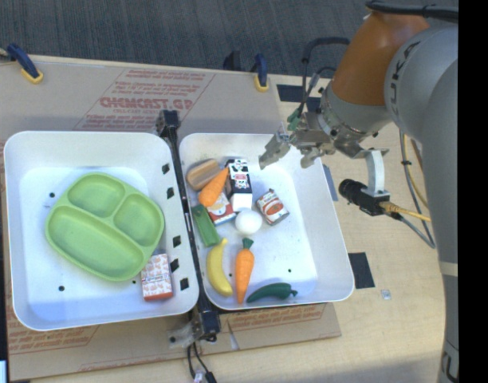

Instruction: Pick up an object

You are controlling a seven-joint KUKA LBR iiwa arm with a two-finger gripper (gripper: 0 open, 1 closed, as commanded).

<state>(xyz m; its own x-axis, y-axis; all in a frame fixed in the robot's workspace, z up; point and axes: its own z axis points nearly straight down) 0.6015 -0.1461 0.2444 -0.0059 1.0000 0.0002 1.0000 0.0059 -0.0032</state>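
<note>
My gripper (pixel 289 157) hangs open over the back right part of the right bin (pixel 328 238), with nothing between its fingers. The bin below holds a heap of toy food. A bread roll (pixel 200 171), a carrot (pixel 214 187) and a black-and-white milk carton (pixel 240 179) lie to the gripper's left. A small red can (pixel 271 207) and a white egg (pixel 247 223) sit nearer the front. A banana (pixel 218 268), a second carrot (pixel 243 270) and a green pepper (pixel 270 292) lie along the front wall.
The left bin (pixel 21 214) holds a green divided plate (pixel 105 225) and a small red-and-white carton (pixel 156 278) at its front right. A black divider (pixel 180 206) runs between the bins. Cables (pixel 411 214) trail at the right.
</note>
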